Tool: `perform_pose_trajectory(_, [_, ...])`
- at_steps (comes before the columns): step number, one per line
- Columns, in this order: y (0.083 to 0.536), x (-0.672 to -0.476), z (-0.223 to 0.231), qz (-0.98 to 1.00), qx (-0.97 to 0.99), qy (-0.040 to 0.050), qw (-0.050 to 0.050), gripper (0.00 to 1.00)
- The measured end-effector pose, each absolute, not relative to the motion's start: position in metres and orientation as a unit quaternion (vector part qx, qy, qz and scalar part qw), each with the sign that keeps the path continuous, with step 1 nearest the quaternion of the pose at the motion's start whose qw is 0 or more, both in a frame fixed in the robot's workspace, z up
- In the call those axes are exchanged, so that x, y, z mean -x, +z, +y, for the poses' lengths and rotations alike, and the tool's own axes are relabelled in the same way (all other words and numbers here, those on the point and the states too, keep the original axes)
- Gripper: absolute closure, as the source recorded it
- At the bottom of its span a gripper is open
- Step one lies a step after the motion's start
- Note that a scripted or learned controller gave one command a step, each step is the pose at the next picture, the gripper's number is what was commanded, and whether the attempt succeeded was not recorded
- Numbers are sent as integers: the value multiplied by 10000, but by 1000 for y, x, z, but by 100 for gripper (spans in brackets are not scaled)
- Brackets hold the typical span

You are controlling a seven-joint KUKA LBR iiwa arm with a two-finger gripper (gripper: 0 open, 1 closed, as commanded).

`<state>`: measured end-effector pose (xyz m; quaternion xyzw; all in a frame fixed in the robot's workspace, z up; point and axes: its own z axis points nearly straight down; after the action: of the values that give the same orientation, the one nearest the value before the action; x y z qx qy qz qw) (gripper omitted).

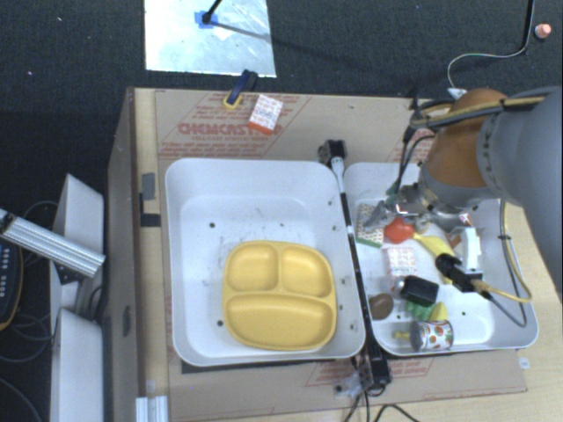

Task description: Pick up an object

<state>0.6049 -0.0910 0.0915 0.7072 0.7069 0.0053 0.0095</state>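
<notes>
My tool (387, 211) sits low in the right shallow white bin (519, 323), just beside the small red rounded object (398, 230); can't tell whether it's apart or together. Probably best to centre over that red piece, clear of the yellow banana-shaped toy (433, 246), then close.

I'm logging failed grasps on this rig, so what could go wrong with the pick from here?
1. The right bin is crowded: the gripper sits low over a tight cluster, with a red object and a banana close by, so it may nudge neighbours or pinch two things.
2. The small can lies by the bin's front wall, which could block a clean approach.
3. The yellow divided plate in the left bin is broad and flat, hard for two fingers to grip.
</notes>
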Motion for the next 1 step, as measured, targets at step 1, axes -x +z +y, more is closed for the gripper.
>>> perform_pose_trajectory(1, [103, -606, -89, 7075, -7066, 73, 75, 100])
